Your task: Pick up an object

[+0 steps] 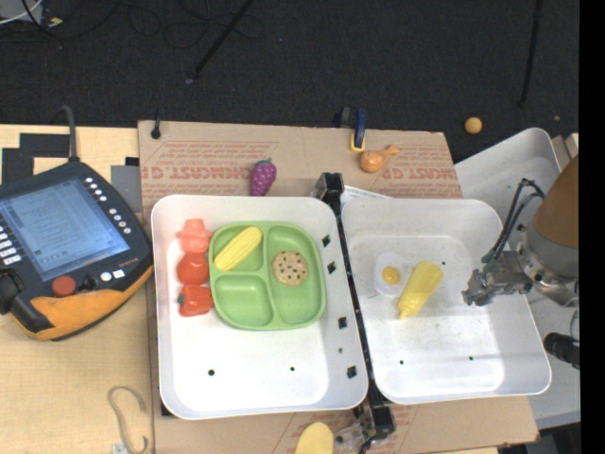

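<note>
I saw no readable label on the yellow bottle [419, 288] in the right bin [444, 386], touching a fried egg [390, 276]; the gripper [484, 285] hovered just right of the bottle
</note>
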### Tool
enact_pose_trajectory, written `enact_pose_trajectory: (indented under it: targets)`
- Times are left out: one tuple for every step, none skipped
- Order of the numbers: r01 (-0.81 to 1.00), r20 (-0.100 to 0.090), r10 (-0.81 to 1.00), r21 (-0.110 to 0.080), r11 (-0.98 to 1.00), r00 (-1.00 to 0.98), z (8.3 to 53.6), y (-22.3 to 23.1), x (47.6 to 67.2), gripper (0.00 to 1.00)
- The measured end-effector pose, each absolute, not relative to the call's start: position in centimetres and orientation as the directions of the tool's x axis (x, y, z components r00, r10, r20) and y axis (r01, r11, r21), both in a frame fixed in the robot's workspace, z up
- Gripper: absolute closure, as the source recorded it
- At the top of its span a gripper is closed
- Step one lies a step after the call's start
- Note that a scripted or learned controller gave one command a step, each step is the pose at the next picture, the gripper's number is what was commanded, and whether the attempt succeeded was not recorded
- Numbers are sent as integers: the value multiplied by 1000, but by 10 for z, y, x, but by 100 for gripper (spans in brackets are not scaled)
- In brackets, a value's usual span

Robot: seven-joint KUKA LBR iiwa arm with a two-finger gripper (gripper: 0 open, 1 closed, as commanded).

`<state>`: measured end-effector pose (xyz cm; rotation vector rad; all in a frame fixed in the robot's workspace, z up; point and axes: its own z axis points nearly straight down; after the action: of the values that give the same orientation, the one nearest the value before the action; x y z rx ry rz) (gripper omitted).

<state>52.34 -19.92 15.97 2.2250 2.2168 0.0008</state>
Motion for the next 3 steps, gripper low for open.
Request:
enact_pose_trajectory:
  targets:
    - [1000, -1, 1000, 4, -1, 1, 221, -203, 518, 100]
    - [1000, 1, 1000, -1, -1, 1, 227, -204, 518, 100]
    - [1000, 3, 1000, -3, 4, -4, 228, -144, 521, 100]
